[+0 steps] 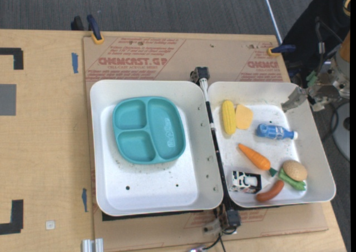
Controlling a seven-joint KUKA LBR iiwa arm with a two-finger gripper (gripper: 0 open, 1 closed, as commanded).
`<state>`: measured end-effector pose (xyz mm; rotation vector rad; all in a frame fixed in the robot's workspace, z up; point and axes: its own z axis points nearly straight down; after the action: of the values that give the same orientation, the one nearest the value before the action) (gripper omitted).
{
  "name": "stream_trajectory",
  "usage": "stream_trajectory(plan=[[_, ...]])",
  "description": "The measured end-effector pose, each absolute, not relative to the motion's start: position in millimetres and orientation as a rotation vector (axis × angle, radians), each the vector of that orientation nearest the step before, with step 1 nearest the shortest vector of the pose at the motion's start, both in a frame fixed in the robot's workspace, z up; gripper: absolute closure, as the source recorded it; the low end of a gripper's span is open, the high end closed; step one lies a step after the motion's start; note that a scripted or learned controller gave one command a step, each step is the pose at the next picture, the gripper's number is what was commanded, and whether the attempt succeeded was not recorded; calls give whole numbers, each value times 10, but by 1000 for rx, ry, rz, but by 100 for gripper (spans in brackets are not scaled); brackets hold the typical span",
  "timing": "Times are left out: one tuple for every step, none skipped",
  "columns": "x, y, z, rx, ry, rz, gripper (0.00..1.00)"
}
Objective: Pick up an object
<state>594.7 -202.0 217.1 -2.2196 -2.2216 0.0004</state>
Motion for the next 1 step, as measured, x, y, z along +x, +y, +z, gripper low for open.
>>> stream_trajectory(plan=[[5446, -1042, 1334, -1862, -2526, 1, 0]])
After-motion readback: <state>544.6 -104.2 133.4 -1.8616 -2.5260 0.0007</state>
